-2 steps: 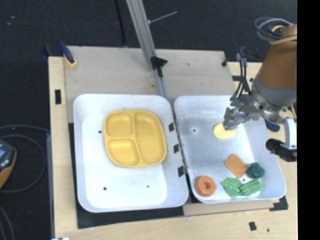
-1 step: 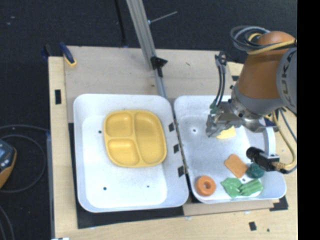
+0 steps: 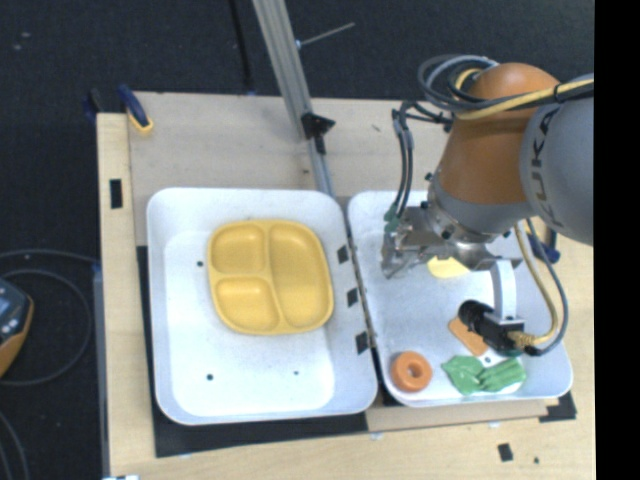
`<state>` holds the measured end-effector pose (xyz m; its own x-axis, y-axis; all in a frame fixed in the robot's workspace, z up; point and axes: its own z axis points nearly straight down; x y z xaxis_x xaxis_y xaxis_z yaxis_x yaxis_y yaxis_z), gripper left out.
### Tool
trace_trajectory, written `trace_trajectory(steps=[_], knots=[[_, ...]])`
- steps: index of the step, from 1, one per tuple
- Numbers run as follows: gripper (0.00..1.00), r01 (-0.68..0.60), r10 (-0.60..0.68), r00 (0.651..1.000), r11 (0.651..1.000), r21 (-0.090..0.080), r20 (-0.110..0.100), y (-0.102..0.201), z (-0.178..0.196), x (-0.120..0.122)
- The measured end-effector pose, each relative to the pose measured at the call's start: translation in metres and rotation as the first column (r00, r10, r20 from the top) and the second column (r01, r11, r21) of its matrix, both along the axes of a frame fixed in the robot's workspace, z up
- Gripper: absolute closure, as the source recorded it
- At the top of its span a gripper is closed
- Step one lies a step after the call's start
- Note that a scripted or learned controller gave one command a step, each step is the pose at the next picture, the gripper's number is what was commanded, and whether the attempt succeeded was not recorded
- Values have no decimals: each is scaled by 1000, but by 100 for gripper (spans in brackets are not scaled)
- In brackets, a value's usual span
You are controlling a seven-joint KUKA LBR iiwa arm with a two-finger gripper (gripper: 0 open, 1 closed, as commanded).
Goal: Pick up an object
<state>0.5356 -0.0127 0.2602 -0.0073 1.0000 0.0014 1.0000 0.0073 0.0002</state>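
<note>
- Pale wood bench (image 3: 220, 138) on a dark floor (image 3: 100, 28); two shallow white bins side by side on it, left bin (image 3: 180, 368) and right bin (image 3: 430, 308).
- Grey arm (image 3: 490, 168) w/ orange band comes in from view-right and ends over the right bin.
- gripper (image 3: 397, 253) sits over the upper-left part of the right bin, close to the wall between the bins. Pointed down toward the bin floor; whether it touches, can't tell.
- Gripper state: can't tell from this angle whether it is wide or narrow. Nothing seen held in it.
- Pickable things, all in the right bin:
- yellow piece (image 3: 447, 267) just view-right of the gripper, partly hidden under the wrist. Nearest item.
- orange ring (image 3: 410, 370) below the gripper in view, near the bin's front wall, well apart from it.
- green item (image 3: 483, 375) below and view-right of the gripper, just beside the ring, at the front edge.
- small orange bit (image 3: 466, 337) between the yellow piece and the green item, partly covered.
- View-left of the gripper, across the wall: yellow divided plate (image 3: 270, 275), 3 compartments, lying flat in the left bin.
- Above and view-left of the gripper: slanted metal rail (image 3: 280, 58) running down to the gap between the bins.
- Far up-left: blue/yellow clamp (image 3: 137, 111) at the bench corner.
</note>
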Motion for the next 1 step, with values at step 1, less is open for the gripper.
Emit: trace_trajectory(steps=[1], knots=[[100, -1, 1, 1000, 1000, 0, 2, 47, 2, 0]])
